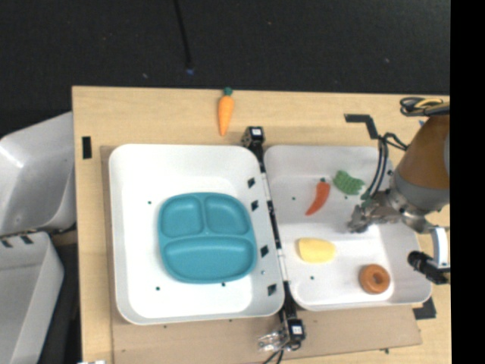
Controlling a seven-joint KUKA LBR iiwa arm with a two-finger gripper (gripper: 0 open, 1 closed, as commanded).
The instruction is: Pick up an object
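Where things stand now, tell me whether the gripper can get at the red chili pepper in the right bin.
Probably yes. The red chili pepper lies apart on the bin floor, left of the gripper, with bare floor between them; the green leafy piece sits off to one side.

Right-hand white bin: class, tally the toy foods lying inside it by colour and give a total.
Red: 1, the red chilli pepper
Green: 1, the green leafy piece
Yellow: 1, the yellow lemon-shaped piece
Brown: 1, the brown ring doughnut
Total: 4

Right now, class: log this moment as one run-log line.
tool: low in right bin | nearest: red chili, green piece | grasp: none seen | left bin: blue plate
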